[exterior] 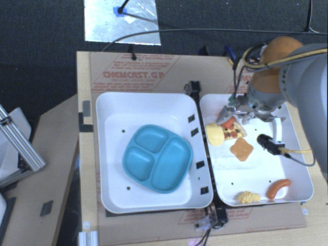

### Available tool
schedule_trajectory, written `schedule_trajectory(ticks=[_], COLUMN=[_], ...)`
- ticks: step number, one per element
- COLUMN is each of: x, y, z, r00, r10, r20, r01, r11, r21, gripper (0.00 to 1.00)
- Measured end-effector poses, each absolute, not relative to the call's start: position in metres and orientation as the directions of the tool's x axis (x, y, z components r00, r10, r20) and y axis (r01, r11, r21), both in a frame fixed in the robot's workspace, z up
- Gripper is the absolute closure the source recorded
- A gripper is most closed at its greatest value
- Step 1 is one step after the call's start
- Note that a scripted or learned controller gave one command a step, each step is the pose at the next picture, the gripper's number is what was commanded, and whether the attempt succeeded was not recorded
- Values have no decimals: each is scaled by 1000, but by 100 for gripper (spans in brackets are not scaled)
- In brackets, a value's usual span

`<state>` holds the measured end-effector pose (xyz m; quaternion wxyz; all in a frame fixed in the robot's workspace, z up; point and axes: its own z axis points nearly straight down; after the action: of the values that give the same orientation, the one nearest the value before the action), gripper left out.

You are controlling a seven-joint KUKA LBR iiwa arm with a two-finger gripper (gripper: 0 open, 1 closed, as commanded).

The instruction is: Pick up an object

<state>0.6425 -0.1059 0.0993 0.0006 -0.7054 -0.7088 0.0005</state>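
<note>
1. The table (87, 137) carries two shallow white bins side by side. The left bin (110, 152) holds only a blue divided plate (156, 158), lying flat near its middle. The right bin (302, 186) holds the small food-like pieces, so that is where any pick has to happen.

2. The arm (302, 81) reaches in from the right and bends down over the far end of the right bin. The end effector (237, 111) sits low over a cluster at the bin's inner edge, next to the divider between the bins.

3. That cluster is the likely target: a pale yellow rounded piece (215, 134) touches a red-and-white patterned piece (233, 131), with an orange-red piece (226, 122) just above them, under the tool. An orange-brown square piece (241, 149) lies just beside them, toward the bin's middle.

4. The wrist body hides the tip of the tool. The state of the end effector cannot be told from here, nor whether anything sits in it; the orange-red piece may be touching it.

5. Two pieces lie well apart from the rest, along the near wall: a knobbly yellow piece (247, 197) and a red sausage-shaped piece (278, 188). Being isolated, they look like easier picks than the crowded group.

6. Judged from how things lie, the pick is not yet done: every visible piece appears to rest on the bin floor.
</note>
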Motion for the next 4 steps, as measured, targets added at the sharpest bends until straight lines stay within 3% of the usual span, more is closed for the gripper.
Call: schedule_trajectory(ticks=[1,2,4], x=[644,646,636], y=[-106,-106,-104], z=[85,98,215], r00=[-4,-6,-3], r10=[1000,1000,1000], r20=[-2,-2,-1], r01=[1000,1000,1000], r11=[4,6,3], r21=[4,9,6], gripper=[0,100,100])
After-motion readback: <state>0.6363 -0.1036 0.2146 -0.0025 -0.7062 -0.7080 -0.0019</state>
